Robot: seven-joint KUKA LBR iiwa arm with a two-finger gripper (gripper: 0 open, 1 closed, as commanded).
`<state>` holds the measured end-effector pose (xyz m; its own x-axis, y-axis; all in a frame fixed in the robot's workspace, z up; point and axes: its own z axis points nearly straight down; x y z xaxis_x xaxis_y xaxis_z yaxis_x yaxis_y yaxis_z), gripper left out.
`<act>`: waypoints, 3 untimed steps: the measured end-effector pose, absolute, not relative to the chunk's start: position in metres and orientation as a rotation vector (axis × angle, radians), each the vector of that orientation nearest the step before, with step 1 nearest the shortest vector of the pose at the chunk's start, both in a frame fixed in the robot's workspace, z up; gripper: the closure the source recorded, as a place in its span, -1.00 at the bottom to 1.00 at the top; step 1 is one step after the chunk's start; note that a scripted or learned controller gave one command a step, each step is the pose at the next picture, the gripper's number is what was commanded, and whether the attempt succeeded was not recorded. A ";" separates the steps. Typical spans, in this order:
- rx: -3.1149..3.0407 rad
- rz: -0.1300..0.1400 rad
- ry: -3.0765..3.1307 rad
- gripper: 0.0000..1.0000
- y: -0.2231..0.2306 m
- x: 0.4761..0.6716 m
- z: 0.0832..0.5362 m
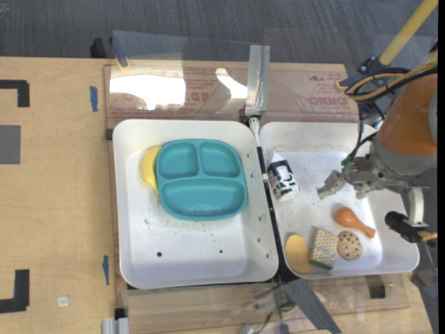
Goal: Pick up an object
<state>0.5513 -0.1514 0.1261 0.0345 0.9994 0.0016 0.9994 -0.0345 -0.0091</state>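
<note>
We saw a teal divided plate in the left bin, lying over a yellow object. The gripper hung open over the right bin, holding nothing. Below it lay an orange toy drumstick, a cookie and a small black-and-white carton

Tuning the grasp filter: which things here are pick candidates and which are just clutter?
Pick candidates:
- orange drumstick toy, right bin
- cookie
- speckled block
- yellow piece
- black-and-white item
- teal divided plate, left bin
- yellow thing under the plate's edge

Just lying about:
- blue tape marks
- clear panel behind the bins
</note>
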 end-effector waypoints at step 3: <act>-2.273 -0.002 -2.173 -1.00 -0.192 0.480 0.128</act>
<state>0.4802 -0.1917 0.1278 0.0451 0.9990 -0.0012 0.9990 -0.0451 0.0034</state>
